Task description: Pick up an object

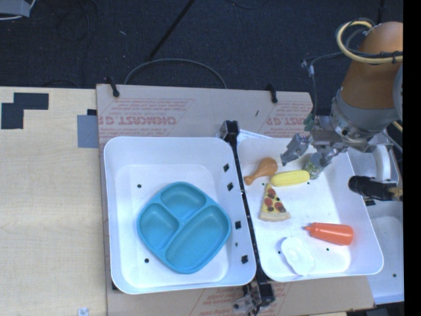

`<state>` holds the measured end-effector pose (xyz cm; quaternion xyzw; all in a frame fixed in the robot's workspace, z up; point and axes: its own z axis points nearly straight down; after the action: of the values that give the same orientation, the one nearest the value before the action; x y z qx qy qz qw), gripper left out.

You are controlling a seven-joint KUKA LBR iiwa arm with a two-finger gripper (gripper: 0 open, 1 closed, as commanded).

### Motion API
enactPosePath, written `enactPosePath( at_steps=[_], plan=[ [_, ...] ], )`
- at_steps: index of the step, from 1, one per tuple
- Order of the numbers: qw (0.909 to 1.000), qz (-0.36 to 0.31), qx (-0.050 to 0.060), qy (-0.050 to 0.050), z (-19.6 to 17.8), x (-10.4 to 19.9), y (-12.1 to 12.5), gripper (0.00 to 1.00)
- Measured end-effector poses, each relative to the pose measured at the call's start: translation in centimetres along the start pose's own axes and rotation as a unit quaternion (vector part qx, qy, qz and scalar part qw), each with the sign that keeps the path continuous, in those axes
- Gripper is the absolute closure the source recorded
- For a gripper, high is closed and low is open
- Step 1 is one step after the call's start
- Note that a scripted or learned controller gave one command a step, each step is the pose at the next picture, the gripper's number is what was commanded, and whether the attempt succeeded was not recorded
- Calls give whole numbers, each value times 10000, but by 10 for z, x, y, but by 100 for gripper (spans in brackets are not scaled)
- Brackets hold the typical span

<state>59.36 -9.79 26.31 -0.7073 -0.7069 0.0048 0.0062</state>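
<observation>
The right bin holds several toy foods. A brown drumstick lies at its upper left, with a yellow corn cob just right of it. Below them lies a pizza slice. An orange carrot-like piece rests at the lower right, and a white flat piece sits near the front edge. My gripper hangs over the bin's upper part, just above and right of the corn cob. Its fingers are spread open, with nothing between them.
The left bin holds a blue divided plate. A black divider runs between the two bins. Cardboard lies under the bins, and the arm comes in from the upper right.
</observation>
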Motion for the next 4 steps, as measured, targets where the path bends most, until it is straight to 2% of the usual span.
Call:
enactPosePath(
  at_steps=[1, 4],
  plan=[
    [10000, -8, -61, -6, -7, 0, 2, 0],
    [10000, -1, -26, -1, 165, 0, -12, 0]
  ],
)
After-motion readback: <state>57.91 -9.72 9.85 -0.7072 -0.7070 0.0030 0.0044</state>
